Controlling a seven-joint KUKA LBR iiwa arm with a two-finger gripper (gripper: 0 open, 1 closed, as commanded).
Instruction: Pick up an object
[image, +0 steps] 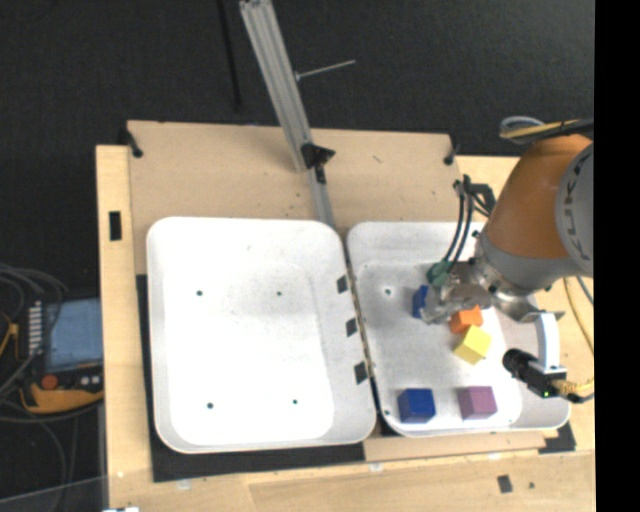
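The right bin (395, 255) holds several small blocks. My gripper (437, 304) reaches down from the right into the bin's middle, right beside a small blue piece (420, 300) on its left. An orange block (466, 321) lies just right of the gripper, touching a yellow block (473, 345) below it. Near the bin's front edge sit a blue cube (416, 404) and a purple cube (477, 402). The arm's wrist hides part of the bin's right side.
The left bin (250, 330) stands beside the right one, joined by small black clips. A slanted metal rail (285, 95) rises from the bench's back. Cables and a black connector (530, 370) hang at the right bin's right edge.
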